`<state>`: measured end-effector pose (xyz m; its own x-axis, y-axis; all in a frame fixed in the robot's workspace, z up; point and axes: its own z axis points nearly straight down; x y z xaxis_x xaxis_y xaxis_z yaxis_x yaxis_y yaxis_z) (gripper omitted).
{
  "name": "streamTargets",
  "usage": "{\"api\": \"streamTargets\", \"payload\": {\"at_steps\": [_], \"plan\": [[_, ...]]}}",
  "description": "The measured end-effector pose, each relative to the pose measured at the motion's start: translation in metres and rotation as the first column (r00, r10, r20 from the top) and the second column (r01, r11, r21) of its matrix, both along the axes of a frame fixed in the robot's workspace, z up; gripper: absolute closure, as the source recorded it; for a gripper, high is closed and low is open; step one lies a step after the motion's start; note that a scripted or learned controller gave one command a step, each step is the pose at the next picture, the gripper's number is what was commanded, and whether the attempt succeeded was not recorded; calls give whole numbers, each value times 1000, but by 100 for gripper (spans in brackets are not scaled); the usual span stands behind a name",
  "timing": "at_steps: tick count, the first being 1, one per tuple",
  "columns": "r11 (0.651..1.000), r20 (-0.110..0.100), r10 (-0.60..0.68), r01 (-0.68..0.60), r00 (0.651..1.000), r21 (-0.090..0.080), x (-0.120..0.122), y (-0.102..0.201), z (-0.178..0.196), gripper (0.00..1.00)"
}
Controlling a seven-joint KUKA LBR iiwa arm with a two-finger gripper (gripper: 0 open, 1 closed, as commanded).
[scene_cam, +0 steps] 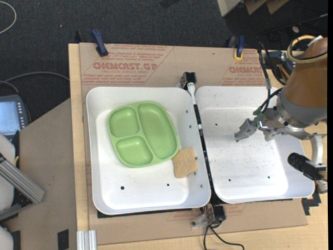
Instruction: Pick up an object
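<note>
A green divided plate (141, 134) lies in the left bin (99, 155). A tan, toast-like square (184, 162) rests against the plate's lower right edge. My gripper (256, 133) hangs over the middle of the right bin (229, 186), well to the right of both objects. It is open, with nothing between its fingers. The grey arm with its orange band (307, 82) comes in from the right and covers that bin's right part.
A black divider strip (200, 139) runs between the two bins. Blue and yellow clamps (99, 41) hold the cardboard bench top at the back. A black part (304, 165) of the arm sticks out over the right bin's lower right corner.
</note>
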<state>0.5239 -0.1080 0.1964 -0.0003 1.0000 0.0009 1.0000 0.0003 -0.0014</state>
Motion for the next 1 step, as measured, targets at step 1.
{"api": "streamTargets", "payload": {"at_steps": [1], "plan": [[1000,23,2,-2,1000,-5,-10,-2,201,0]]}}
